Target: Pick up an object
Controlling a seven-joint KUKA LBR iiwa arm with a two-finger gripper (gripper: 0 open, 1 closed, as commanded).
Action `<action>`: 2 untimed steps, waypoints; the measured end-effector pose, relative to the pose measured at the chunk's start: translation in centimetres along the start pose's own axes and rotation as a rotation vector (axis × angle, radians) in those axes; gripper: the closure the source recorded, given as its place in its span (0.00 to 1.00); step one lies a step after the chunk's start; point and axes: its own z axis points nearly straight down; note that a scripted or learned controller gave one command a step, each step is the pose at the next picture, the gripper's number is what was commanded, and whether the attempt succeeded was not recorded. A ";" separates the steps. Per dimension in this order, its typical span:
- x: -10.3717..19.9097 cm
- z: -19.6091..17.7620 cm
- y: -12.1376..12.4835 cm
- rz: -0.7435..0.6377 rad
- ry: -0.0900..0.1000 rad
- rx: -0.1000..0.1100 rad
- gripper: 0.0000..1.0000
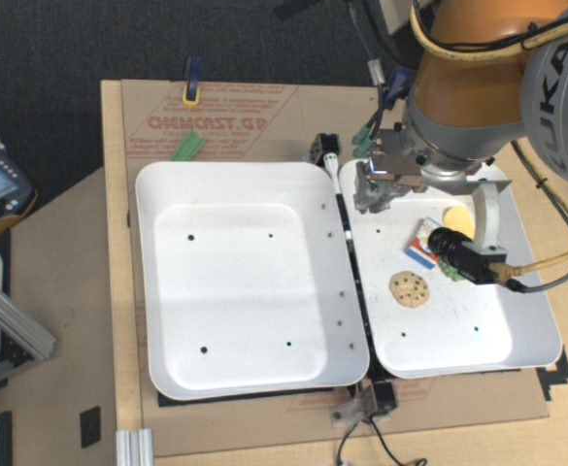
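Observation:
Several small objects lie in the right bin (478,343). A round brown cookie with dark chips (410,288) rests near the bin's middle. A yellow round object (459,221) sits further back. A white packet with red and blue stripes (420,246) lies beside it. A small green item (451,271) peeks out from under a black cable fitting. My gripper (369,194) hangs low over the bin's back left corner, left of the packet and behind the cookie. Nothing shows in its grasp.
The left bin (235,280) sits alongside, sharing a dark divider edge (351,260). A black fitting with a yellow cable (473,258) crosses above the right bin. A green strip (187,146) and a blue-yellow clamp (192,83) lie on the cardboard behind.

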 end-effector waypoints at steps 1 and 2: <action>-0.3 6.9 -6.0 0.006 -0.001 0.023 1.00; -6.7 7.5 -5.4 0.010 -0.002 0.015 1.00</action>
